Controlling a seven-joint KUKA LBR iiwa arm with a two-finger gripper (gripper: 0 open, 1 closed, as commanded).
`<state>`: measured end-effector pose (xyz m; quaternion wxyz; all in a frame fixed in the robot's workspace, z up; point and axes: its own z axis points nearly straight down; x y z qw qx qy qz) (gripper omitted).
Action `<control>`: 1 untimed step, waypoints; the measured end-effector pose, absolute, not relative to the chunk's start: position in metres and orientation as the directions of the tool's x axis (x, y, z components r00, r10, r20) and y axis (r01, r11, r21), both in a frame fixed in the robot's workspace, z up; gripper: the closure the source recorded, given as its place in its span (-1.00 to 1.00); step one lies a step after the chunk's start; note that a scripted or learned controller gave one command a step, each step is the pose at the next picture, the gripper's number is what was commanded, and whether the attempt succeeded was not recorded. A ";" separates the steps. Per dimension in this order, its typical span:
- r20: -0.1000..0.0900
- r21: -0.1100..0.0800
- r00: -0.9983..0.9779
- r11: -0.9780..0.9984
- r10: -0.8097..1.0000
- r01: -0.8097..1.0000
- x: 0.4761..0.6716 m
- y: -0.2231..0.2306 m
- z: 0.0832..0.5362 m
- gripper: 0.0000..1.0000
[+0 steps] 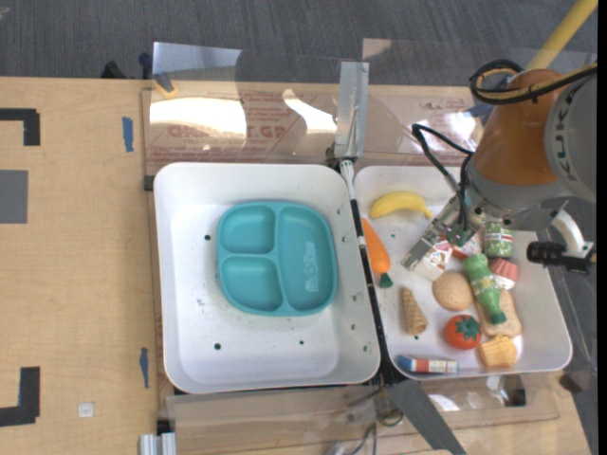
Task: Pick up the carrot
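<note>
— Camera view first: where is the carrot (377,251) lying?

— It is lying in the right bin (555,344), tight along that bin's left wall, orange body pointing toward the far edge and green top toward the near edge. A yellow banana (399,203) is sitting just beyond it, near the far-left corner.

— And the gripper (429,245)?

— It is hanging over the middle of the right bin, apart from the carrot, its grey fingers (418,253) slanting toward the left wall. How far they are spread cannot be told, and nothing is showing between them. The arm (517,140) is reaching in from the right with its orange band above the wrist.

— What else is sitting there?

— A bread roll (453,292), an ice-cream cone (413,310), a tomato (462,331) and a green bottle (487,289) are crowding the near-right part. The left bin (180,254) is carrying a teal divided plate (278,258) at its centre.
</note>
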<state>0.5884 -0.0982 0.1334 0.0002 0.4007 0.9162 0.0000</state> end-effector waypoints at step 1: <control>0.001 0.003 -0.574 0.574 0.819 0.819 0.481 -0.031 0.186 -1.00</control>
